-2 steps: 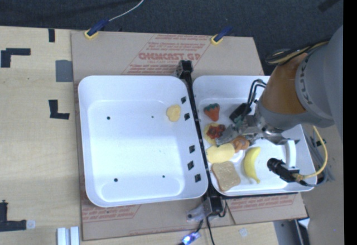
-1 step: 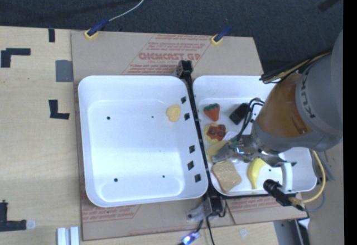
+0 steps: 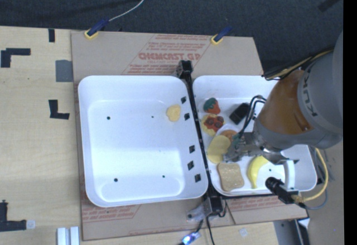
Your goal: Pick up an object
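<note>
My gripper [image 3: 234,150] reaches down into the right bin [image 3: 301,185], just above a round yellow piece [image 3: 216,150] and beside a tan bread slice [image 3: 230,176]. A yellow banana [image 3: 256,171] lies to its right. Further back in the same bin sit a red and green item [image 3: 211,106], a red-brown item [image 3: 213,123], an orange piece [image 3: 228,134] and a small black block [image 3: 240,113]. A pale yellow piece [image 3: 174,113] rests alone in the left bin [image 3: 97,126]. The arm hides the gripper's fingers.
The grey arm with its orange band [image 3: 284,110] covers the right side of the right bin. A black divider [image 3: 192,126] runs between the bins. Both bins stand on a cardboard sheet [image 3: 167,57].
</note>
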### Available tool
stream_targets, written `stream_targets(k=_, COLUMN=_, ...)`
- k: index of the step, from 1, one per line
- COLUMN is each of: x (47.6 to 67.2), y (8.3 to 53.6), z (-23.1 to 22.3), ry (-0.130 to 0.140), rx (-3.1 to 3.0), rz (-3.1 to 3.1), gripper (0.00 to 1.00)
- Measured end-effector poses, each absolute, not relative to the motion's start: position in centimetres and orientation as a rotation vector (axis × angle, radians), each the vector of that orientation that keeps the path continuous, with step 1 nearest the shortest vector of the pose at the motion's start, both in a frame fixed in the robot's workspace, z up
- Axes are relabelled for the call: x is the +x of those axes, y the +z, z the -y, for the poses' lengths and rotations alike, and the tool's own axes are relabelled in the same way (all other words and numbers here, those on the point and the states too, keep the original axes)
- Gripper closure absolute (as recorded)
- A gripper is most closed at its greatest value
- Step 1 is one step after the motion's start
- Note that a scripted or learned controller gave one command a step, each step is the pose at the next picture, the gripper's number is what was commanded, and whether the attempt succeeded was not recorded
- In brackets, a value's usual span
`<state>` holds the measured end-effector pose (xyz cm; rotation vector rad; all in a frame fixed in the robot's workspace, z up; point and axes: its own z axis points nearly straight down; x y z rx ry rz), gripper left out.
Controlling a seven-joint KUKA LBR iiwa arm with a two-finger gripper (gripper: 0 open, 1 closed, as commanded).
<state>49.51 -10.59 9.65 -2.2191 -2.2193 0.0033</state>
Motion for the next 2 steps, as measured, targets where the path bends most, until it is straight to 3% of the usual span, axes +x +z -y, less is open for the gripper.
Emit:
stream_targets(k=1, x=54.8, y=8.7, z=11.3, ry=-0.005, rx=-2.220, rz=2.226, gripper=1.00)
stream_targets(k=2, x=60.2, y=24.3, z=4.0, ry=-0.020, rx=-2.217, rz=2.242, gripper=1.00)
